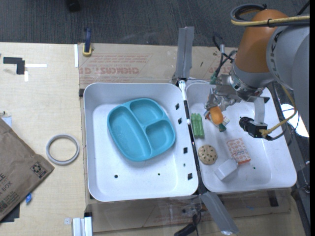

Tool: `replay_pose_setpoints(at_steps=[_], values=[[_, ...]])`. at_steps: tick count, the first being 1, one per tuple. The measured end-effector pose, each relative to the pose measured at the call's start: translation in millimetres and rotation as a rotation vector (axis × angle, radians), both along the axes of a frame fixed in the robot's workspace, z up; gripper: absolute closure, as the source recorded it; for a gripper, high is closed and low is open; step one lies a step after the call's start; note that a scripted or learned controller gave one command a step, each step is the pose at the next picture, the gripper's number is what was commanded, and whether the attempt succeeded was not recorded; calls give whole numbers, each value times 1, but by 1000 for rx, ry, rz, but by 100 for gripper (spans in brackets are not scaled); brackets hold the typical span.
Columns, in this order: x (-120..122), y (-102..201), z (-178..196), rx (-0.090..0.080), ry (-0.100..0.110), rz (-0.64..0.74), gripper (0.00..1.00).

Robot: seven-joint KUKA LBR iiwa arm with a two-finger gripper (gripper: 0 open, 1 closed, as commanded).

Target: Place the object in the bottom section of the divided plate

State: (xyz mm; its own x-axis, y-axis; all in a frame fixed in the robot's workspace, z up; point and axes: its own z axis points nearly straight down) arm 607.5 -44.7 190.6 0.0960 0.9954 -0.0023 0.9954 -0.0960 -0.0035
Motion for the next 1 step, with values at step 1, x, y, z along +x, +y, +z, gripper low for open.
replay_pose_setpoints(at_steps=[1], values=[[-7,8,123,0,-1,108,100]])
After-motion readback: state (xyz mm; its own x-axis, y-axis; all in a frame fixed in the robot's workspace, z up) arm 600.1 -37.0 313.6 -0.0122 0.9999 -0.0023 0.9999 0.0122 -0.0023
